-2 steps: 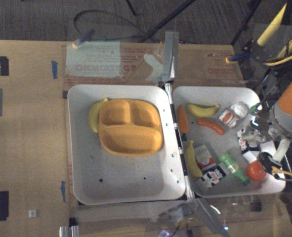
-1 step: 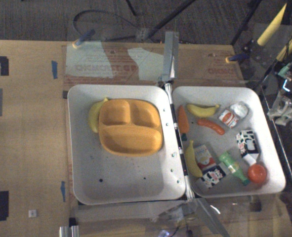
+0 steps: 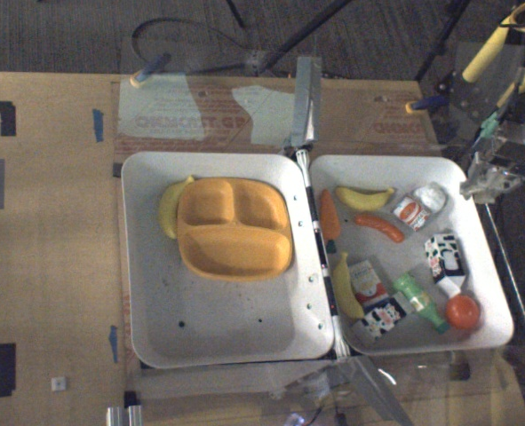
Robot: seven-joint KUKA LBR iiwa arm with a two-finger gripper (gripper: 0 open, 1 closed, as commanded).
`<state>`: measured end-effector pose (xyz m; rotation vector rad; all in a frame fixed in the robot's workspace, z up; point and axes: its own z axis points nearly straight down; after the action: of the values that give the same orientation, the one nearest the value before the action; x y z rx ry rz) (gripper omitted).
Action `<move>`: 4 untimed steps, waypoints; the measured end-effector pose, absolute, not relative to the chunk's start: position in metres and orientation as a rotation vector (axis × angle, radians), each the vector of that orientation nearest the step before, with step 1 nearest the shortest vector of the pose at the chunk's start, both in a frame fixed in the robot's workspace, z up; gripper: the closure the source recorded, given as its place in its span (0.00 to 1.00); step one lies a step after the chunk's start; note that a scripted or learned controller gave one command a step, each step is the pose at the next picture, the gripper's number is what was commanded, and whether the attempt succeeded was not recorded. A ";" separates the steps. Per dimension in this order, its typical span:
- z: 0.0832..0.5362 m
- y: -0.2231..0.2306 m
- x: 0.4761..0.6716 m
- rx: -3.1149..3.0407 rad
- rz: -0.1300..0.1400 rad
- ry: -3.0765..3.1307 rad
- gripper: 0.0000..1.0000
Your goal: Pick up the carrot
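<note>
- Gripper [image 3: 486, 183] at the right bin's [image 3: 493, 264] upper right rim, over the bin's edge; too blurred to tell how it is set, and nothing can be made out in its hold.
- Right bin, counted from the gripper outward: one small white jar with a red label [image 3: 418, 207], lying tilted, near the gripper.
- One black-and-white cow-print carton [image 3: 444, 257] below the jar; a second cow-print carton [image 3: 384, 316] near the front wall.
- One red-orange ball, tomato-like [image 3: 463, 311], in the front right corner.
- One green bottle [image 3: 420, 301] lying on a slant between the ball and the lower cow-print carton.
- One red-and-white box [image 3: 366, 280] just above that carton.
- One orange-red sausage-shaped piece [image 3: 379, 227] mid-bin.
- Two bananas here: one [image 3: 363, 198] near the back, one [image 3: 345, 287] along the left wall.
- One carrot [image 3: 330, 216], lying lengthwise against the right bin's left wall, well apart from the gripper.
- Left bin [image 3: 209, 327]: one orange three-compartment plate [image 3: 234, 227], one banana [image 3: 168, 209] partly tucked under its left edge.
</note>
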<state>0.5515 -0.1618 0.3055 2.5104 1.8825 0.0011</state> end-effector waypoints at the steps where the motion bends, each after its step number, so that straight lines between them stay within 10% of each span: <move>1: 0.316 -0.170 0.511 2.536 -0.003 1.859 1.00; 2: 0.350 -0.168 0.502 2.527 0.002 1.861 1.00; 3: 0.293 -0.152 0.623 1.930 0.003 2.472 1.00; 4: 0.256 -0.154 0.593 2.072 -0.001 2.364 1.00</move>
<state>0.5929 -0.1538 0.2557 2.0723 2.3636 -0.0006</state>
